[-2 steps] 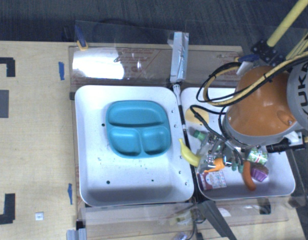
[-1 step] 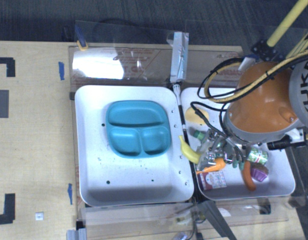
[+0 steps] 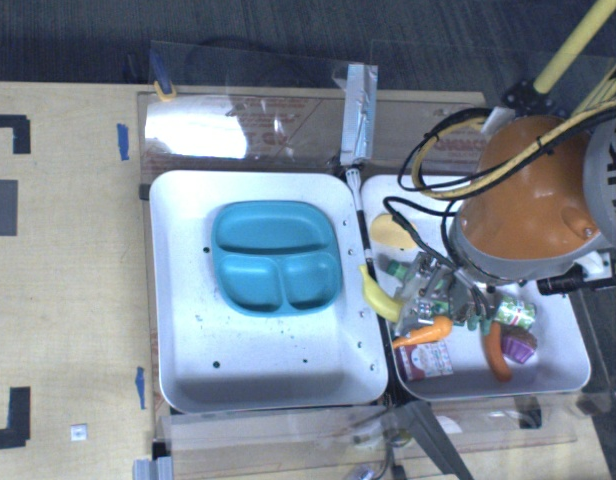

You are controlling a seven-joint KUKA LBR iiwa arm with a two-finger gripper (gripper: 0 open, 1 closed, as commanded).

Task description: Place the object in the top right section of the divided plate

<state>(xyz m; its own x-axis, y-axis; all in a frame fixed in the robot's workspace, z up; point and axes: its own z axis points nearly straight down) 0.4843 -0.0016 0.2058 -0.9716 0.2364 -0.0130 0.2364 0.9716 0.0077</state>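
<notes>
Gripper hung low over the right bin, down among a heap of toy food, and whether it was spread, pressed together or pinching anything could not be told from the slanted view above; wires and metal parts hid its tip.

Taking the divided plate as the landmark: that blue plate sat in the left bin, well to the left of the gripper, with the wall between the two bins lying in between. Its one large section lay along the far side and two smaller ones along the near side, none of them holding anything.

Right of the plate, just past the dividing wall, a banana lay with its long axis running roughly from far to near, close beside the gripper on its plate-ward side. An orange carrot lay crosswise just nearer the camera than the gripper.

Which piece counted as the object was not clear. By my reading, the carry would have to run leftward over the wall toward the plate's far right corner.
</notes>
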